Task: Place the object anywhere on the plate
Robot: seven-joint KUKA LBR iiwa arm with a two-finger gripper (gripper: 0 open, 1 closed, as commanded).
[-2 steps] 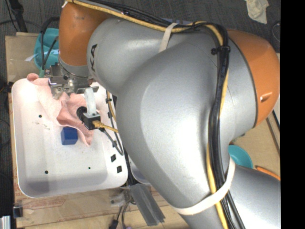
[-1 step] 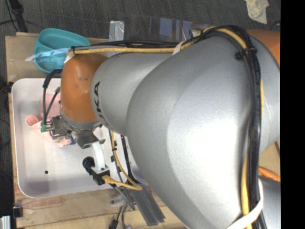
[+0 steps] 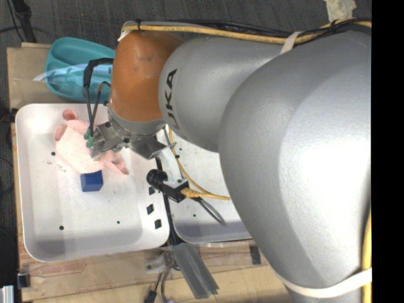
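My gripper [image 3: 98,145] hangs over the pink plate [image 3: 72,145]; its grip state I cannot tell. The blue cube [image 3: 92,181] lies just below, off the plate's edge.

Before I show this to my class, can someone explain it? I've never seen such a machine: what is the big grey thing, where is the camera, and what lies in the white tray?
The big grey shape is a robot arm with an orange band above its wrist. It reaches in from the right and ends in a gripper. The one camera is fixed above the bench and looks down at a slant, so the arm hides much of the scene. Two shallow white bins sit side by side: the left bin and the right bin, mostly covered by the arm. In the left bin lie a pale pink plate and a small blue cube beside it. The gripper hangs over the plate's edge. I cannot tell whether it holds anything. A teal object sits behind the left bin.
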